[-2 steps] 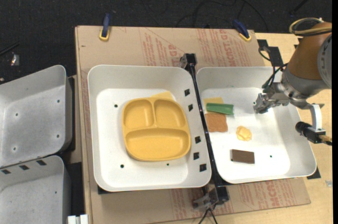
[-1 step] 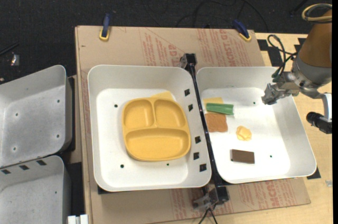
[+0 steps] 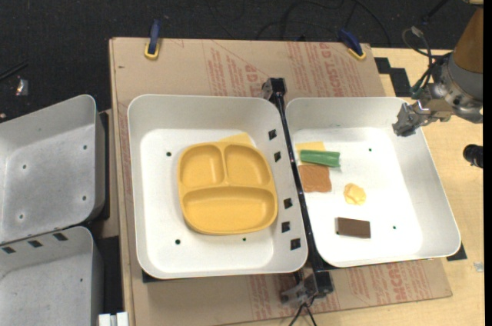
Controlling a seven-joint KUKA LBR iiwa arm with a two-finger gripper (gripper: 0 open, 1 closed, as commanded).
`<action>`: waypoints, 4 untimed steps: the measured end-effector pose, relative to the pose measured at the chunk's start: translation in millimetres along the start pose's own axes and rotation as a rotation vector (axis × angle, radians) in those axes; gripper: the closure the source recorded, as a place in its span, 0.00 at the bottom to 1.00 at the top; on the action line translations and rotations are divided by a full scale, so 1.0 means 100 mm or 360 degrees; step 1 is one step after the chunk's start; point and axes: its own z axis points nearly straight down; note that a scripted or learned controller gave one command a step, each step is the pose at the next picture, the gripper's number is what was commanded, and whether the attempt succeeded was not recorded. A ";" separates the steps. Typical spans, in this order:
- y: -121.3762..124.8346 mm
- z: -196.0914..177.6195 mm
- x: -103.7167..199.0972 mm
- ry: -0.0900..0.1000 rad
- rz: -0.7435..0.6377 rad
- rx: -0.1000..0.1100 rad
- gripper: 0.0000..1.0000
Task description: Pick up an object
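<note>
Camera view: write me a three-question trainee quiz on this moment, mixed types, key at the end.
1. True or false: the yellow tray lies in the right bin.
2. Which item in the right bin lies nearest the camera?
A. green piece
B. dark brown block
C. small yellow piece
3. Fill in: the gripper hangs over the right bin's far ____ corner.

Key: 1 false, it lies in the left bin; 2 B; 3 right.
</note>
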 end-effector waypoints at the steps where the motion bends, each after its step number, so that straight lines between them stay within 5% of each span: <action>1: 0.02 -0.54 0.00 -0.0001 0.0000 0.0000 1.00; 4: -0.32 -0.29 1.60 0.0007 -0.0007 0.0016 1.00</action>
